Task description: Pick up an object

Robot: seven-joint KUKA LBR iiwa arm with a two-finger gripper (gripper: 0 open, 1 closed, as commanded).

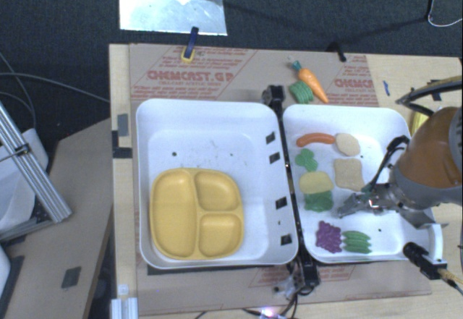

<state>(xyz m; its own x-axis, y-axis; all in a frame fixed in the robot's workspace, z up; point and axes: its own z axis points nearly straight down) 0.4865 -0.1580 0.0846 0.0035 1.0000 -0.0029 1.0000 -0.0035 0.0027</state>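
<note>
Bench (pixel 217 64): flat brown board with red print, its upper strip bare save a toy carrot (pixel 312 83) lying outside the bins.

Left bin (pixel 210 122): white, shallow, rounded corners. Upper half is bare floor; a smooth yellow three-compartment tray (pixel 195 213) fills the lower left, near the front wall.

Right bin (pixel 394 122): same make, crowded on its left half; its right side is taken by the arm (pixel 434 166).

Contents, all small moulded toy food: tan bread slice (pixel 349 173), yellow piece (pixel 316 182), orange sausage (pixel 316 139), pale egg (pixel 347 144), green pieces (pixel 307 160), purple grapes (pixel 329 236), green pea pods (pixel 357 241).

Gripper (pixel 347 207): low over the bin floor, just below the bread slice, right of the lower green piece. Whether the pincer is apart or together cannot be told.
</note>
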